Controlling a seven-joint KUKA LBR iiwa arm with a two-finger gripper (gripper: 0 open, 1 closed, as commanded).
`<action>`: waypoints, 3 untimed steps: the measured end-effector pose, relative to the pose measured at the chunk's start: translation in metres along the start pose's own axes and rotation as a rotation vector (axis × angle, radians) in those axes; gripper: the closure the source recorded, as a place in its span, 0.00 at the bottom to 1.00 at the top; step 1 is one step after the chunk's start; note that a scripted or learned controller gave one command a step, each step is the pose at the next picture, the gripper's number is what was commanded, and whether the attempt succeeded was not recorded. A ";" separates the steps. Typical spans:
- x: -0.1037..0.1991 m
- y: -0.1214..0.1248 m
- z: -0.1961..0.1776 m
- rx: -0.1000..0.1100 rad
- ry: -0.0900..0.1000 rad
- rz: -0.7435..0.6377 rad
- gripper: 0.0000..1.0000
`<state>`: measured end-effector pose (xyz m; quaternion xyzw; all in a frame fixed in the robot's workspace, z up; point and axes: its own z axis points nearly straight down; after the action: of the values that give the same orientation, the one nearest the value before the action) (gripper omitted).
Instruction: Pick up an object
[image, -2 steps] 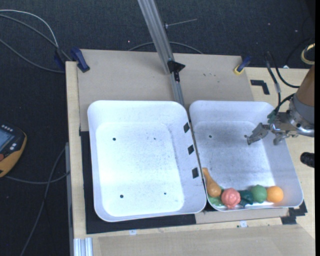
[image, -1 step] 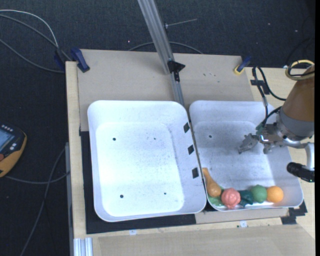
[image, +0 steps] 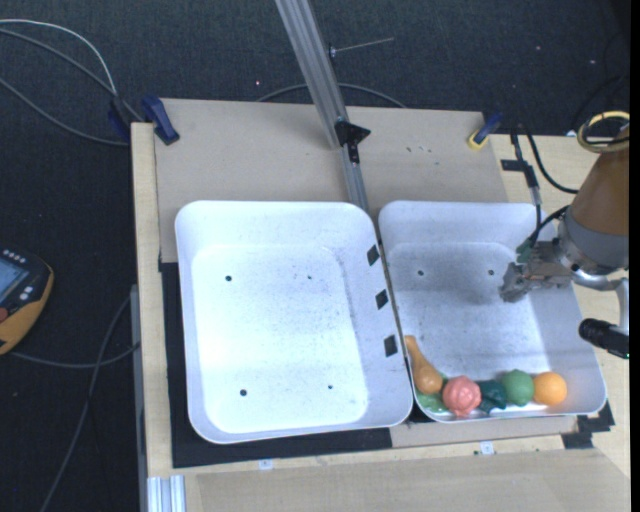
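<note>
A tan bench (image: 260, 150) stands on dark carpet, with blue clamps (image: 160, 120) at its far corners and a metal pole (image: 325, 85) slanting down to the gap between two white bins. Cables (image: 60, 60) trail over the floor at the left, and a pendant (image: 18, 290) with a screen lies by the left edge.

The left bin (image: 275, 320) has a speckled floor. The right bin (image: 470, 300) holds a row of small toys along its near wall: an orange carrot shape (image: 424, 368) at the left, a pink ball (image: 461, 394) just beside it, a dark teal piece (image: 494, 396), a green ball (image: 517, 385), and an orange ball (image: 550, 388) at the right end. They sit close together, several touching.

The arm (image: 605, 215) comes in from the right, and its gripper (image: 515, 280) hangs over the bare middle of the right bin, well apart from the toys. Nothing shows between its fingers; whether the jaws are wide or narrow I cannot tell at this size.
</note>
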<state>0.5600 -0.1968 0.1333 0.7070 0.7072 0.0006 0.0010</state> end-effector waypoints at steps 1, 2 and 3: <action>0.000 0.011 -0.051 -0.003 -0.001 0.000 1.00; 0.000 0.012 -0.080 -0.001 0.000 0.000 1.00; 0.047 0.025 -0.076 0.002 0.002 -0.004 1.00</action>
<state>0.5851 -0.1494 0.2093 0.7057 0.7086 0.0006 -0.0003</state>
